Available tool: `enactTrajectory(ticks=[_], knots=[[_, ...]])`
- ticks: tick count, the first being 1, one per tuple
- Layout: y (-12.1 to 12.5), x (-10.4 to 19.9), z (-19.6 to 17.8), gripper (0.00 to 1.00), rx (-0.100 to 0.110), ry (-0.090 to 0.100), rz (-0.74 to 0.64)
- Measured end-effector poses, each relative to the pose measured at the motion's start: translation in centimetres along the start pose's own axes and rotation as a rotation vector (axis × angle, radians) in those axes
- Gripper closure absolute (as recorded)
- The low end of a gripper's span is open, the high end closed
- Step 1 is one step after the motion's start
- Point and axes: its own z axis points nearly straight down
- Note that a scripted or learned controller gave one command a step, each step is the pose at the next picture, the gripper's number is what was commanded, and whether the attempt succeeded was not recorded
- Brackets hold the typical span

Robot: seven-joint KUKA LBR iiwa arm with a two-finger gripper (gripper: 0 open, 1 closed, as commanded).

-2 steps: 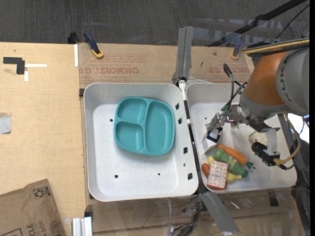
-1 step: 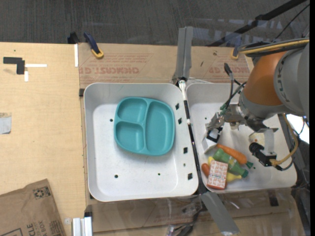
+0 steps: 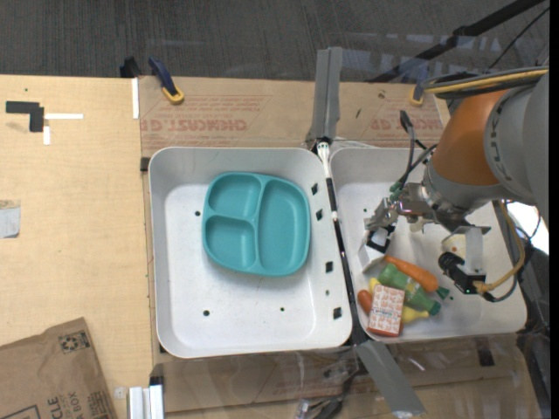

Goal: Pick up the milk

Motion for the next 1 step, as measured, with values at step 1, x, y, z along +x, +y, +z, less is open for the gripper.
enactTrajectory(ticks=[1], knots=[[0.41, 0.76, -0.01, 0.0, 0.0, 0.002, 0.04]])
